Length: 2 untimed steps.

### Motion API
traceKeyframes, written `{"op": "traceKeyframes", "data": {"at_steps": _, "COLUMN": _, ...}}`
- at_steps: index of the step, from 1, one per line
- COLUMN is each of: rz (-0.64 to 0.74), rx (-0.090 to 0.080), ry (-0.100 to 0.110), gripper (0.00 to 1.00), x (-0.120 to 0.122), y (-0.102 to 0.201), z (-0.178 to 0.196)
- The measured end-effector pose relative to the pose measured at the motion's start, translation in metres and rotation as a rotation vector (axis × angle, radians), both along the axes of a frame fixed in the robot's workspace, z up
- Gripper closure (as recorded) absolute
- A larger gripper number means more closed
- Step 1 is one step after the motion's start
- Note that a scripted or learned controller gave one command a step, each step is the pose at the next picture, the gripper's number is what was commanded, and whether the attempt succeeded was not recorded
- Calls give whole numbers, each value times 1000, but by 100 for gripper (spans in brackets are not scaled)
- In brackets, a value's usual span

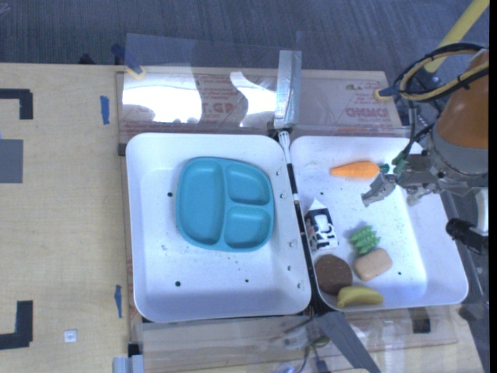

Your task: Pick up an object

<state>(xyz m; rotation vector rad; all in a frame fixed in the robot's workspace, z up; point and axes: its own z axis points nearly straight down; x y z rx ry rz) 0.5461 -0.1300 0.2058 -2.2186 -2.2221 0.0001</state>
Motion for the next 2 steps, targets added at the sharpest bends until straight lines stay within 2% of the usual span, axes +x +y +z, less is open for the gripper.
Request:
{"op": "traceKeyframes", "data": {"at_steps": 1, "rz": 0, "rx": 0, "ry": -4, "gripper": 100, "x": 1, "y": 0, "z": 11}}
{"op": "traceKeyframes", "data": {"at_steps": 2, "rz": 0, "rx": 0, "ry": -2, "gripper": 0, "x": 1, "y": 0, "z": 10}}
